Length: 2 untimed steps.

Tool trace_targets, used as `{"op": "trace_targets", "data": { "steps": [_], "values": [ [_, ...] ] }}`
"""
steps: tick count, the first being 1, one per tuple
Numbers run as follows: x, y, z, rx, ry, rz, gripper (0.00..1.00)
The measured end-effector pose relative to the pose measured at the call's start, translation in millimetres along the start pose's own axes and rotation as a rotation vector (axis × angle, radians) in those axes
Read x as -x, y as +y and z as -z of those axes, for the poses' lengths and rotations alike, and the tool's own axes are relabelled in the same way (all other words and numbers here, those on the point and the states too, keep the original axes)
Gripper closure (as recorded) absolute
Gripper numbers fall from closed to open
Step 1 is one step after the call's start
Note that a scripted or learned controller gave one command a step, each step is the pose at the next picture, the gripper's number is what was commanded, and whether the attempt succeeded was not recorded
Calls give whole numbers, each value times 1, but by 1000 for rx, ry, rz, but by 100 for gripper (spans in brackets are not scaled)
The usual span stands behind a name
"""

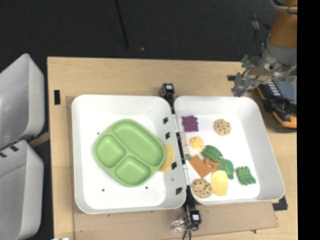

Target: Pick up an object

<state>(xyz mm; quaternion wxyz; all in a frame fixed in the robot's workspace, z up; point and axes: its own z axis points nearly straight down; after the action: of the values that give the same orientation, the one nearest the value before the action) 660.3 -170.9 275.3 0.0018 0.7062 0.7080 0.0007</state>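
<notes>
The gripper (243, 84) hangs over the far right corner of the right bin (265, 134), jaws too small and blurred to tell their state. The nearest pick, the cookie (222, 127), lies just down-left of it, flat on the bin floor.

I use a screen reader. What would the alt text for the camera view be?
Two white bins sit side by side: the left bin holds a green divided plate, the right bin toy foods including two cookies. The arm's claw hovers beyond the right bin's far edge.
</notes>
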Motion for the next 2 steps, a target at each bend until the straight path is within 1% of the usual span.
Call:
{"op": "trace_targets", "data": {
  "steps": [1, 2],
  "values": [
    [-37, -85, -182, -16, 4, -4, 100],
    [-55, -143, -174, -8, 3, -5, 100]
  ]
}}
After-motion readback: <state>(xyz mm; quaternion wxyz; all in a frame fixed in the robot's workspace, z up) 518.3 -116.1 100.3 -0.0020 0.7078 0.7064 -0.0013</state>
